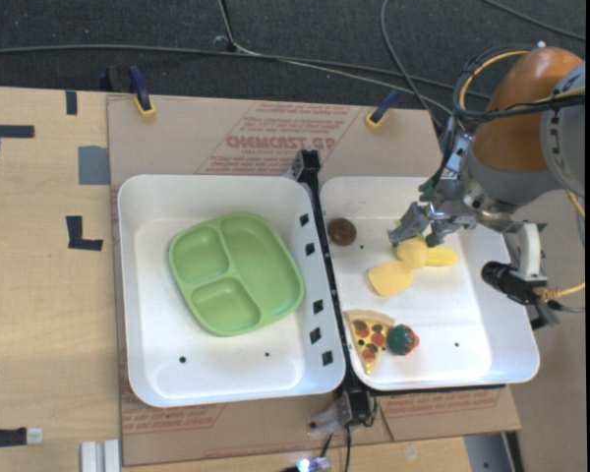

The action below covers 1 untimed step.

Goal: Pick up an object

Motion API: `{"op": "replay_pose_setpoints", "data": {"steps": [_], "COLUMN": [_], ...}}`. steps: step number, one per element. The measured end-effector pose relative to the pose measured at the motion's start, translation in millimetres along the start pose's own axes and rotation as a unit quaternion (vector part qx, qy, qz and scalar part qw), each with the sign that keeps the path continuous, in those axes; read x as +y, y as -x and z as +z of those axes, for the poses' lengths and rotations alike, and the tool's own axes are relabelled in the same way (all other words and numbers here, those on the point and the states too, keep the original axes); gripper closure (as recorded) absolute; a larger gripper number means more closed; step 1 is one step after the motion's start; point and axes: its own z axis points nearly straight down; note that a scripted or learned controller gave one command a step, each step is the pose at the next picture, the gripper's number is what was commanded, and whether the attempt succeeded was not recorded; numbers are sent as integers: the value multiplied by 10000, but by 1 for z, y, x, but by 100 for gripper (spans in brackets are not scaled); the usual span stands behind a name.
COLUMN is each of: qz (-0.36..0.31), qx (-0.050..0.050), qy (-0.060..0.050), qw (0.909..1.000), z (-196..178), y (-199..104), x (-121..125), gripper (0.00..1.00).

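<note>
- At the near edge of the desk (49,293), a dark clip (342,413) is seen at the foot of the divider between the two bins.
- In the near part of the right bin (511,362), a toy pizza slice (367,337) is laid close to the divider, with a small green and red toy (401,338) touching its right side.
- The left bin (143,362) is occupied by a green divided tray (234,273), set flat and turned at a slant.
- Further in, a pale yellow piece (389,279) is found in the middle of the right bin, and a second yellow piece (423,256) lies just beyond it, the two touching or nearly so.
- The end effector (421,226) is held low over the second yellow piece. Its fingers appear spread, with nothing seen pinched between them; whether the tips already touch the piece cannot be told.
- The step in hand is judged to be the approach to a grasp, with the second yellow piece as the likely target.
- For the next move, the fingers would need to be lowered astride that piece and pressed together on it, then lifted straight up; care is called for so that the neighbouring yellow piece is not dragged along.
- A small brown round thing (342,231) rests near the divider towards the far side of the right bin, well apart from the end effector.
- Beyond the bins, two blue and yellow clamps (140,88) are fixed at the far edge of the board.
</note>
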Motion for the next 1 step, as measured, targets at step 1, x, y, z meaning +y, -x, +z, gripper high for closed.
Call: {"op": "replay_pose_setpoints", "data": {"steps": [1], "qz": [1], "qx": [-1], "qy": [-1], "qw": [10000], "z": [-38], "y": [0], "x": [1], "gripper": [100]}}
